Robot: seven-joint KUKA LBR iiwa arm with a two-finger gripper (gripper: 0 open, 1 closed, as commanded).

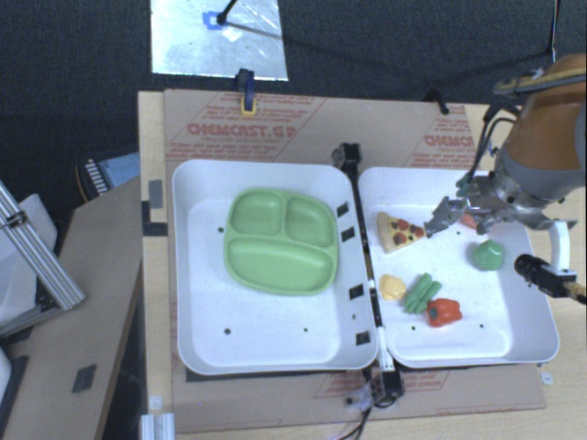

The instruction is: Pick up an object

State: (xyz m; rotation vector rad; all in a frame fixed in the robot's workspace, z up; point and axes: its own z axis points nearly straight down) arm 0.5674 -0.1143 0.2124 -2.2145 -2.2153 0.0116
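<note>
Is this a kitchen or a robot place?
Probably a robot test lab, not a kitchen. A grey robot arm reaches over two shallow white bins, the food is plastic toys like the pizza slice, and the green divided plate sits there.

Right shallow white bin: front-right floor open; toy food (pizza slice, green ball, red pepper) crowds the rest.

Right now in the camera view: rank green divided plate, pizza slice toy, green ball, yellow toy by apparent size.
1. Green divided plastic plate
2. Triangular pizza slice toy
3. Round green ball and small yellow toy: look alike, not ranked.
</note>
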